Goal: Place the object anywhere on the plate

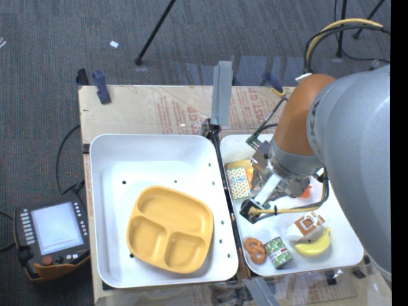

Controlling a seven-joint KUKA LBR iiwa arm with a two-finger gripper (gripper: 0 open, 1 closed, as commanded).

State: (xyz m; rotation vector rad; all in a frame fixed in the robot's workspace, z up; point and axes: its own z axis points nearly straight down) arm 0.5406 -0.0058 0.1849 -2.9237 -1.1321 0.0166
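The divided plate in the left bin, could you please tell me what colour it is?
The plate is plain yellow, seen clearly in the camera view.

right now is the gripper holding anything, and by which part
It cannot be told. The gripper is low in the right bin beside the blue-patterned carton, but no object shows between its fingers.

- The yellow three-compartment plastic plate (170, 229) lies in the left shallow white bin (108, 171), toward its near side.
- The right shallow white bin (347, 250) sits just beside it.
- In the right bin's near part, left to right: brown pretzel (255, 250), small green-and-white carton (278, 252), yellow toy banana (312, 244).
- A small orange-and-white box (309, 224) lies just behind the banana.
- A patterned yellow-edged packet (238, 179) lies by the bin's left wall.
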